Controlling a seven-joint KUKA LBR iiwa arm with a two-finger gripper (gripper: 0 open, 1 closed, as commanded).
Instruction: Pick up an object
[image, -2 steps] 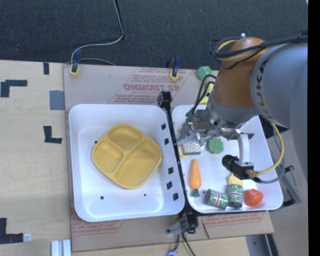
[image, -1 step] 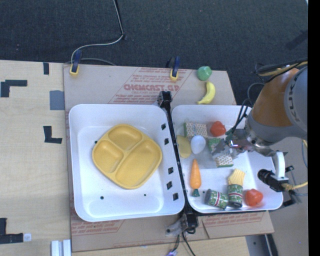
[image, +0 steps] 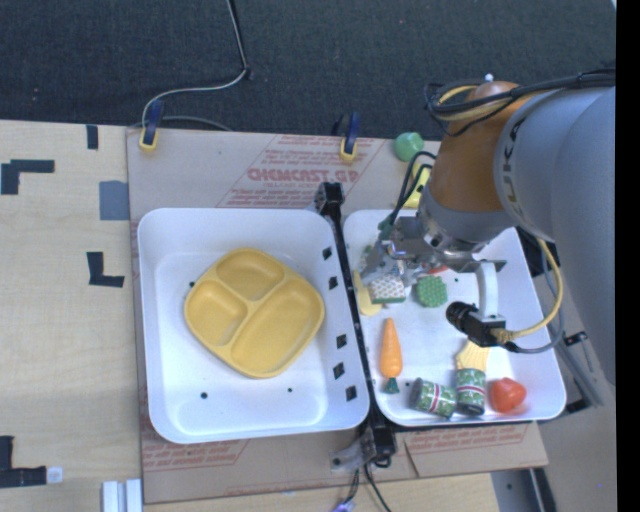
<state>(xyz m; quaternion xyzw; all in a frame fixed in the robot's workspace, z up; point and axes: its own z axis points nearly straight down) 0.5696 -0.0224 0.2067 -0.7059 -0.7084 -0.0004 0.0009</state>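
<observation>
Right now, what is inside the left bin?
The left bin holds one yellow divided plate, lying flat with nothing in its three compartments. Whatever may lie under the plate is covered.

Count, my work area. White bins on the counter: 2, the left bin (image: 160, 330) and the right bin (image: 535, 330). Left bin: 1 yellow divided plate (image: 254, 311). Right bin: 1 carrot (image: 390, 347), 2 small cans (first can (image: 432, 397), second can (image: 470, 390)), 1 red tomato-like piece (image: 508, 395), 1 green round piece (image: 431, 291), 1 pale yellow piece (image: 472, 355), 1 light checkered block (image: 388, 290). Counter's far edge: 2 yellow clamps (one clamp (image: 150, 132), other clamp (image: 348, 146)), 1 green ball (image: 408, 146).
</observation>
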